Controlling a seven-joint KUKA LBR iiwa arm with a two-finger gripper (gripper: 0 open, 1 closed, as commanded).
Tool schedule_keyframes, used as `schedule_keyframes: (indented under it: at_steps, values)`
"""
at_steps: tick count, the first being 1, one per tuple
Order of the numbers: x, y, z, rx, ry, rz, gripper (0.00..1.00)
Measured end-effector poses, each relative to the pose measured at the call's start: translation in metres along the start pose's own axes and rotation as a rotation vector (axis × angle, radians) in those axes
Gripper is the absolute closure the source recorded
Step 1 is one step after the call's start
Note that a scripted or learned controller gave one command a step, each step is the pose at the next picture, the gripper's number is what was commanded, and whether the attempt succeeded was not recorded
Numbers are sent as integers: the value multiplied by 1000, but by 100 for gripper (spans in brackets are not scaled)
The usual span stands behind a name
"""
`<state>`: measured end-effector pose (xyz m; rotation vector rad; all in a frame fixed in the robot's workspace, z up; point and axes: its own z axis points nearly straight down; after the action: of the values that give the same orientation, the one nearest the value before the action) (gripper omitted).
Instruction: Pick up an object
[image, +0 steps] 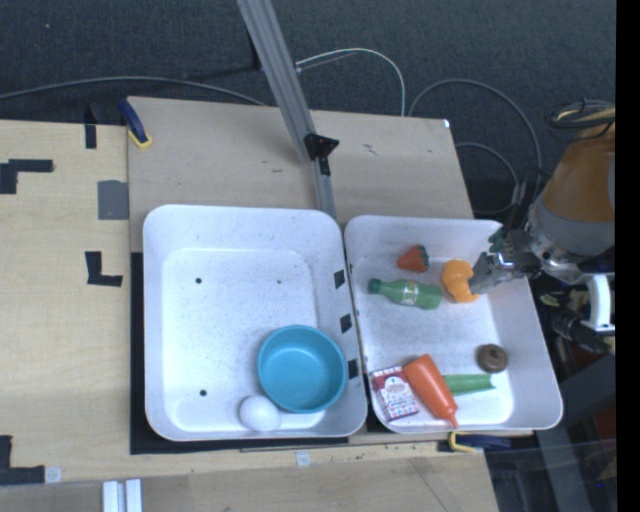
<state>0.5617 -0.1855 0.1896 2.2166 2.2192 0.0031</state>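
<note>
The worktop (230, 160) carries 2 shallow white bins side by side, and the grey arm (575, 215) with its orange band reaches in from the right over the rim of the right bin (525, 400). The left bin (170, 300) holds a blue bowl (300, 367) with a white ball (260, 411) touching its lower left edge. In the right bin lie a carrot toy (432, 388) with its green stem pointing right, a green bottle (405, 292) on its side, a red and white carton (396, 393) just beside the carrot, an orange object (458, 280), a small red object (413, 259) and a brown round piece (490, 356). The tool (490, 270) sits low at the orange object, touching or nearly touching its right side. Judging from this, the pick is only at the approach or closing stage: nothing is lifted, and the grasp and raise are left. I cannot tell the tool's state, since the wrist covers it and the picture is blurred there; contact with the orange object is equally uncertain.
</note>
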Motion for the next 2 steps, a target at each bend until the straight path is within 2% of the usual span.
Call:
schedule_keyframes:
  at_steps: [1,2]
  values:
    - [0,1,-45,1,0,-1,100]
    - [49,6,-52,4,3,-5,100]
